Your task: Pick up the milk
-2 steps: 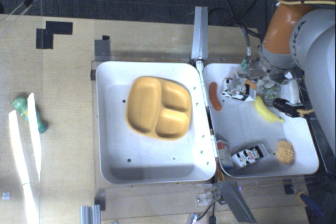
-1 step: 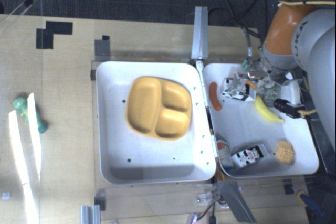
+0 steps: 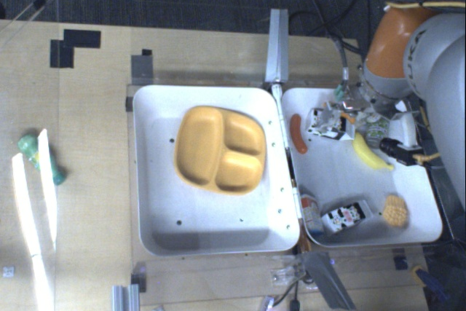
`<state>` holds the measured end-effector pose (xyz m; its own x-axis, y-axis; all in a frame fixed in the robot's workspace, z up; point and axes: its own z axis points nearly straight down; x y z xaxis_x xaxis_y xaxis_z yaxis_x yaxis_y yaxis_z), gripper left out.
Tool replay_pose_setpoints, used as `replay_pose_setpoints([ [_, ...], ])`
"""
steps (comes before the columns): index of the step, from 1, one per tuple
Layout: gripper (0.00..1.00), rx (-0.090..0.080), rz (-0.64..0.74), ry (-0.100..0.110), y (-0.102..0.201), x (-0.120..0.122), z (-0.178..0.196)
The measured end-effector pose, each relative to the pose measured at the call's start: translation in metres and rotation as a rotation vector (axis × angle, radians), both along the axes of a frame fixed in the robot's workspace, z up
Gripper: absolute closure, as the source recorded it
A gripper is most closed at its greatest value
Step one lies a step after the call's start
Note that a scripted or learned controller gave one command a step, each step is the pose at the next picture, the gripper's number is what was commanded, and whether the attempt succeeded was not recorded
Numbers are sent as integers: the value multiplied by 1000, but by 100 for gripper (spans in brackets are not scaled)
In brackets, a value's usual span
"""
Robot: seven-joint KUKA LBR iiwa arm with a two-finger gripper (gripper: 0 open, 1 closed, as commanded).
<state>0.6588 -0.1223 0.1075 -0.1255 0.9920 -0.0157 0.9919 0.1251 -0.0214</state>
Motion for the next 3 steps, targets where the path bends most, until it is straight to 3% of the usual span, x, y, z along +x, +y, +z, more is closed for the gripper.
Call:
replay_pose_setpoints([
  [1,0,7,30,7,-3,1,0],
  [3,0,0,68,3,-1,-1,-1],
])
